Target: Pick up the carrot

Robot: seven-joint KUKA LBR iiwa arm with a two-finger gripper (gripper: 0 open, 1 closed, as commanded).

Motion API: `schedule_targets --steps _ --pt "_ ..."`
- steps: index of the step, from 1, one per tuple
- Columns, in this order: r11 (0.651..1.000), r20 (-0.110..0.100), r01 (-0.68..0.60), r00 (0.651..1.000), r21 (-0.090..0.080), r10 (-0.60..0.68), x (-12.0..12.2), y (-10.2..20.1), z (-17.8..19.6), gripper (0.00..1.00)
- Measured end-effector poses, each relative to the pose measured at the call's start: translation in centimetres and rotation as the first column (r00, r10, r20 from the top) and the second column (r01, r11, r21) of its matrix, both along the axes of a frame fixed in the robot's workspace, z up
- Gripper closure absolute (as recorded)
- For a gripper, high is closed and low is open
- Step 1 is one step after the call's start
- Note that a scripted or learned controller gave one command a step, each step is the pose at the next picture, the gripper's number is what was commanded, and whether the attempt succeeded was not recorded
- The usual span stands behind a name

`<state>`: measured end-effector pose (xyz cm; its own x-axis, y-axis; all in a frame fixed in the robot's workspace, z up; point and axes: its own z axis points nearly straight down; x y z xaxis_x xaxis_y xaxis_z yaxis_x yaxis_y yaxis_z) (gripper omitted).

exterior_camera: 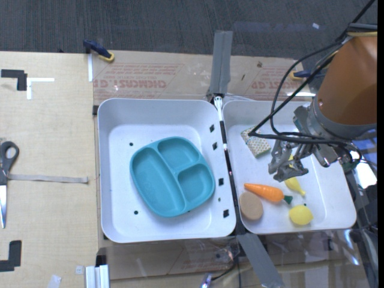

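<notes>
Tool (pixel 287 168) hangs just above carrot (pixel 264 191), nothing seen gripped.

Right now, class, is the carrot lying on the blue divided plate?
No: the carrot lies in the right bin, beside a tan round piece.

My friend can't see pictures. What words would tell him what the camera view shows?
A grey robot arm's gripper hangs over the right white bin, just above an orange carrot lying beside a tan round piece, a yellow lemon and a small yellow piece. The left bin holds a blue divided plate.
</notes>
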<state>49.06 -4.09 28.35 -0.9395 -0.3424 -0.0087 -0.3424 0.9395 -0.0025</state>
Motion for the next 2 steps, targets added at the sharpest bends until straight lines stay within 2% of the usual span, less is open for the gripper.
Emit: schedule_targets --steps 1,2 --pt "1.0 0.0 0.0 1.0 0.0 0.0 0.0 0.0 0.0 0.0" --pt "0.991 -0.005 -0.135 0.991 -0.001 0.135 1.0 -1.7 -9.1 0.0"
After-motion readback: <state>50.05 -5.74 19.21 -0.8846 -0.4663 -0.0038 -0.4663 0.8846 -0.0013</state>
